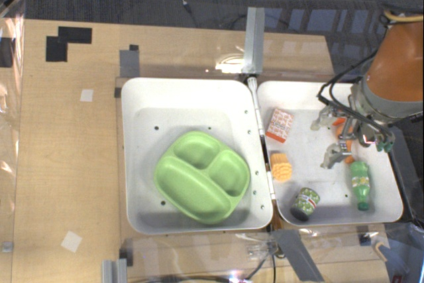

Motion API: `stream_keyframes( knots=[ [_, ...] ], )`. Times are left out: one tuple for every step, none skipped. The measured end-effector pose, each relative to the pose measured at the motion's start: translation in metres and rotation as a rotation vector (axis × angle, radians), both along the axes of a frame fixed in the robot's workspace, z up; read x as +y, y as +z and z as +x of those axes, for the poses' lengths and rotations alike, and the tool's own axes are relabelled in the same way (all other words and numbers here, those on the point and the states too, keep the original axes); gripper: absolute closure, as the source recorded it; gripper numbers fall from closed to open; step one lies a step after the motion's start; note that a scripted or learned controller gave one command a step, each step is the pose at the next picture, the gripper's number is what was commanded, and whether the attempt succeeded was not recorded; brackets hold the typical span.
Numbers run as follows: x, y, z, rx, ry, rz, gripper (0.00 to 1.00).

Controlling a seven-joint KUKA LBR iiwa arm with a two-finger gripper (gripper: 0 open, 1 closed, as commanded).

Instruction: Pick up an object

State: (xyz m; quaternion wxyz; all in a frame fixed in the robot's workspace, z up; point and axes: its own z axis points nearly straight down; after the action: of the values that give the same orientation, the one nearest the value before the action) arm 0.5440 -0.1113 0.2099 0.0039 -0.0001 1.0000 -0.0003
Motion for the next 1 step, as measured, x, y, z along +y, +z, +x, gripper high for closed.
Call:
stream_keyframes(
  knots=[
    [-0.0012,-0.0988,-0.0390,-0.004,0.186,-0.003,0.00]
  ],
)
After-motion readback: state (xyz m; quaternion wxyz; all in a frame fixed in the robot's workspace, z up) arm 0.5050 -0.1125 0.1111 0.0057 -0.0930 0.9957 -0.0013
